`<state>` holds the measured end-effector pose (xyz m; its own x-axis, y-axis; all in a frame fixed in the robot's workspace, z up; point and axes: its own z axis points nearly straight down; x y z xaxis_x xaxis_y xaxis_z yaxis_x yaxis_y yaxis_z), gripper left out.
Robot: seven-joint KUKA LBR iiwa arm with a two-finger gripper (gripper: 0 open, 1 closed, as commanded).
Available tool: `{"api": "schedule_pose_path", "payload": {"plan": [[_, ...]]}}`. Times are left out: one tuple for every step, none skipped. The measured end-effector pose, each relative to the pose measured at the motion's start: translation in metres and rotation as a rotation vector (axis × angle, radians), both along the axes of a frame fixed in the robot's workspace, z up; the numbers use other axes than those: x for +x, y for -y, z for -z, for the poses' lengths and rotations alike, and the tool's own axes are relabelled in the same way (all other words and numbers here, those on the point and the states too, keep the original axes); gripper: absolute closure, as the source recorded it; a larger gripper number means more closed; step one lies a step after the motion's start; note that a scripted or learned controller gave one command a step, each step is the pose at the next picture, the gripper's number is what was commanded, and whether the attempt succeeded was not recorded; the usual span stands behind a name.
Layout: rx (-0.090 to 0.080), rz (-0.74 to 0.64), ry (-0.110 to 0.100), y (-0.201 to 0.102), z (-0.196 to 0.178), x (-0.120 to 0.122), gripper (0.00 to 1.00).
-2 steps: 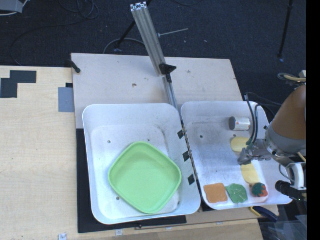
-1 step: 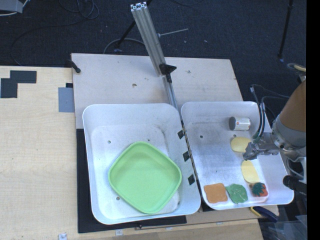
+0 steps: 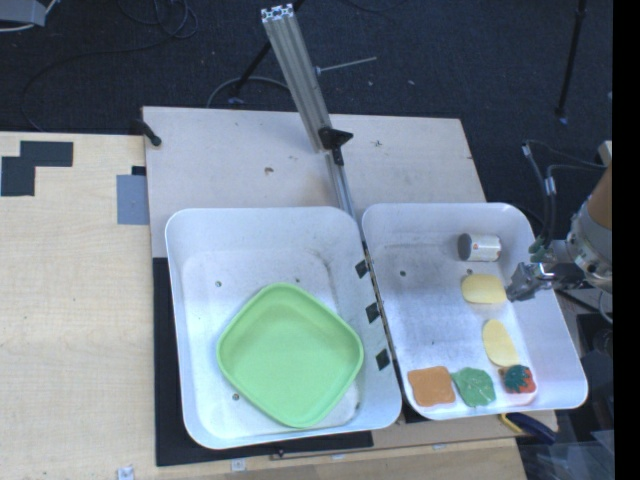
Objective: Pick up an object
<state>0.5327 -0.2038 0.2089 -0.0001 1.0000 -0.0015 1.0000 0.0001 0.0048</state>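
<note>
The gripper [image 3: 524, 282] hangs over the right bin's [image 3: 425, 298] right side, its grip too blurred to tell, just beside a pale yellow object [image 3: 483, 289] on its left.

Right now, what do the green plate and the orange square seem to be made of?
The green plate looks like matte plastic: even colour, smooth moulded rim. The orange square looks soft, perhaps sponge or foam, with a dull, slightly rough face; it is too small to be sure.
</note>
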Motion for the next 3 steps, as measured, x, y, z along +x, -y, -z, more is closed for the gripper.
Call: {"api": "schedule_pose_path", "payload": {"plan": [[0.0,0.0,0.0,0.0,-0.056,-0.009,1.0],[0.002,-0.003,-0.005,-0.041,-0.047,0.01,1.0],[0.002,-0.003,-0.005,-0.087,-0.051,0.028,1.0]]}}
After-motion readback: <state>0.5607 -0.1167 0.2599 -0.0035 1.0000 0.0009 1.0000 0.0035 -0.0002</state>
